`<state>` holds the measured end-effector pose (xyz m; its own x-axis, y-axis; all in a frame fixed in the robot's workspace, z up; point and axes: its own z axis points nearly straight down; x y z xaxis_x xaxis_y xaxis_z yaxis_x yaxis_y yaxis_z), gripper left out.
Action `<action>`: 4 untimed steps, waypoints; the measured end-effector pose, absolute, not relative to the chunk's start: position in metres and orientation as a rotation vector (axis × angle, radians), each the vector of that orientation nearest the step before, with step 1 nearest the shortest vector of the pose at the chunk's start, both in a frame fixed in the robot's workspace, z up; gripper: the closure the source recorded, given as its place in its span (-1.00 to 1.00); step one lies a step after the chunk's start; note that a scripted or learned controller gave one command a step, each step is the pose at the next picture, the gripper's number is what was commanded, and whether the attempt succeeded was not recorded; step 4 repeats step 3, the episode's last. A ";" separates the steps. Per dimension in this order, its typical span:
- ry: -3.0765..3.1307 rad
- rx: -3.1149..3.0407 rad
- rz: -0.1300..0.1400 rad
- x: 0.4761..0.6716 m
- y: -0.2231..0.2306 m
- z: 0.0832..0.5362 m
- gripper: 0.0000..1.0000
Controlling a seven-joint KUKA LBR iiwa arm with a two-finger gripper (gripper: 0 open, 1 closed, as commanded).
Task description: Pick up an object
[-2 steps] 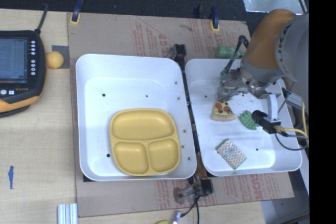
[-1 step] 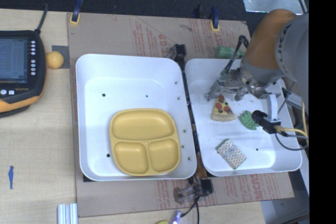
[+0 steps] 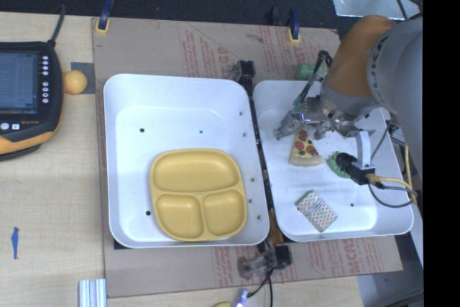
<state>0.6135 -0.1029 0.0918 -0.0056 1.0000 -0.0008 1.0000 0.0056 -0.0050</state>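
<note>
A toy pizza slice (image 3: 305, 150) lies in the right bin (image 3: 287, 219), toward its upper middle, with its point up toward the gripper (image 3: 305, 124). The gripper hangs just above the slice's tip, its two fingers spread apart, one reaching out to the left and the other to the right, and nothing sits between them. The arm (image 3: 374, 68) comes in from the right, its orange band bent over the bin's far right corner and the wrist angled down and leftward. Just right of the slice is a small green object (image 3: 336, 163), partly under black fittings and a yellow cable. A patterned packet (image 3: 316, 211) rests nearer the bin's front edge. The left bin (image 3: 129, 111) holds a yellow divided tray (image 3: 198, 193).
</note>
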 end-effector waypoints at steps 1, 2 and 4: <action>-2.225 -2.214 0.007 0.588 -0.125 0.091 -1.00; -2.224 -2.212 0.007 0.587 -0.118 0.091 -1.00; -2.224 -2.217 0.002 0.603 -0.131 0.092 -1.00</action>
